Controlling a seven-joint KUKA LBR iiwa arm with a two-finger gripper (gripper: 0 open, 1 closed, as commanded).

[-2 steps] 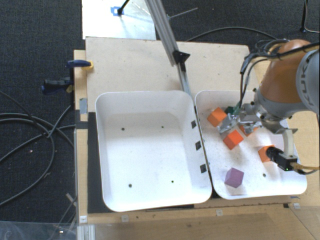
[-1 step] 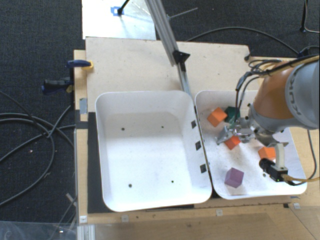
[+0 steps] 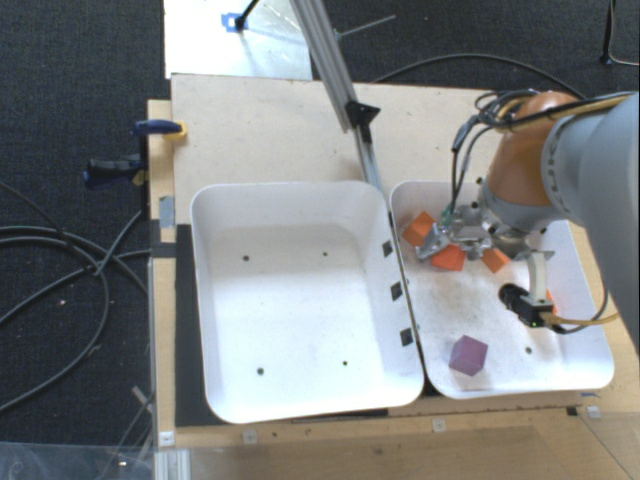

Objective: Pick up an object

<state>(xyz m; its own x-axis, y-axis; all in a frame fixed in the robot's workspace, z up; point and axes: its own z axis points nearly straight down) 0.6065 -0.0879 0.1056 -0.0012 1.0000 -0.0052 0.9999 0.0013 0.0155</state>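
In the right bin [image 3: 590, 363], my gripper [image 3: 447, 243] is down low among three orange blocks. One orange block [image 3: 417, 230] lies just to its left, a second [image 3: 450, 259] sits directly under its tip, and a third [image 3: 495, 261] shows to its right, partly hidden by the wrist. A purple cube [image 3: 468, 355] rests alone near the bin's front, well apart from the gripper. The grey arm with its orange band [image 3: 520, 163] reaches in from the right and hides the bin's back right corner.
The left bin [image 3: 215, 268] stands beside the right one, and their rims meet at a shared wall with black clips [image 3: 397, 290]. A slanted metal pole [image 3: 335, 58] crosses above the bench at the back. Cables hang by the wrist [image 3: 535, 313].
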